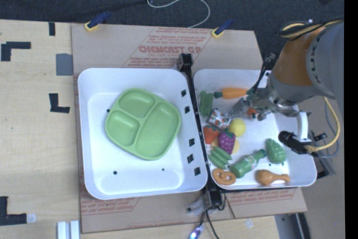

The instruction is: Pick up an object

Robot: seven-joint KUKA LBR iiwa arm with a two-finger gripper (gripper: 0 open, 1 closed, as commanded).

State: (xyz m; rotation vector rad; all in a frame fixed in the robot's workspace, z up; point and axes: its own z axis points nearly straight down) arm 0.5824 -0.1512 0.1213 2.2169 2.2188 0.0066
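Right bin: end effector above toys.

Left bin: one green divided plate, centre frame. Right bin: toy foods massed along its left side, including carrot, yellow lemon, purple grapes, green bottle, drumstick. Gripper: low over the bin's upper middle, beside the lemon.

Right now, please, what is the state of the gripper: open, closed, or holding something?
Gripper: cannot be told; it is low in the right bin, beside the lemon.
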